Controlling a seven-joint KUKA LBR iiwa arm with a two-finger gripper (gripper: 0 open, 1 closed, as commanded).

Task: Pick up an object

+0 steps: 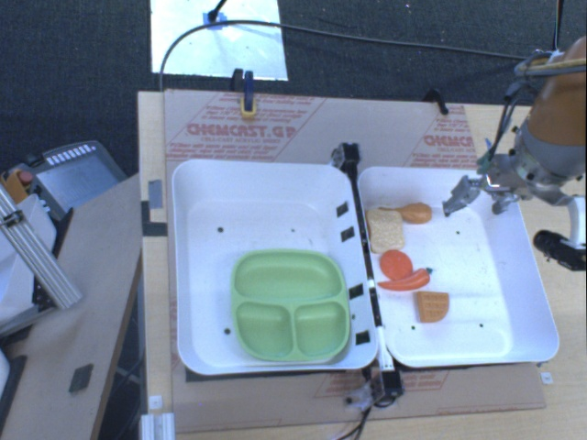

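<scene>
— Gripper (479, 200) first?
— Spread open, grasping nothing. Hangs over the far half of the right bin (541, 337), near its right wall, on the grey arm (550, 145) with the orange band.
— And nearest the camera?
— Green tray (292, 304) with three compartments, lying in the near part of the left bin (266, 168), close to the divider between the bins.
— Anything to pick up?
— All in the right bin, along its left side. Nearest, an orange block (431, 305). Just behind that, a red pepper (404, 282) lying flat, touching or almost touching a red disc (396, 263). Farther back, a pale cracker (386, 229), then an orange oval (415, 213) right beside the cracker's far corner.
— Close to the fingers?
— Apart from them all; orange oval nearest, off to the gripper's left in the view.
— Beyond the bins?
— Printed cardboard sheet (303, 122) under both bins, a yellow clamp (248, 106) at its far edge, and farthest, a shiny square sheet (220, 26) on dark carpet.
</scene>
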